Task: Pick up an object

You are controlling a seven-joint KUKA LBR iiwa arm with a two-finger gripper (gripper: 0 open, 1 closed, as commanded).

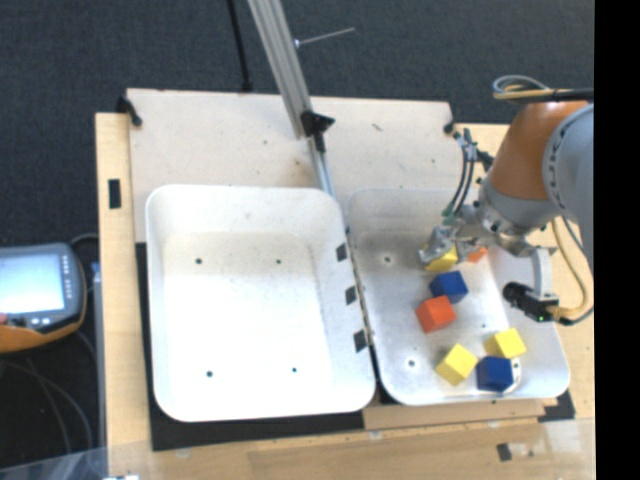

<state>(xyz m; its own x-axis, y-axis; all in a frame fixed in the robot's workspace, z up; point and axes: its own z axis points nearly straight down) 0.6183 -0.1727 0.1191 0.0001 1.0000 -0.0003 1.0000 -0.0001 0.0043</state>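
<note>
- Pincer (447, 248) sits low in the right bin (395, 228), toward that bin's far side, on the bench's right half.
- Pincer state: whether it is wide, narrow or closed on anything cannot be told from this angle.
- Nearest candidate: a yellow block (441, 261), directly under the pincer tip and touching or nearly touching it; contact cannot be confirmed.
- An orange piece (476, 255) shows just beside the yellow block, partly hidden under the wrist.
- Judgement: the yellow block lies straight below the pincer, so the coming move needs little sideways travel.
- Right bin, remaining contents, toward the bench's near edge: blue cube (449, 286), red cube (435, 313), a second yellow cube (456, 364), a third yellow cube (509, 344), and a dark blue cube (495, 372) near the bin's near right corner.
- Blue and red cubes touch or nearly touch.
- Left bin (170, 268) carries no blocks.
</note>
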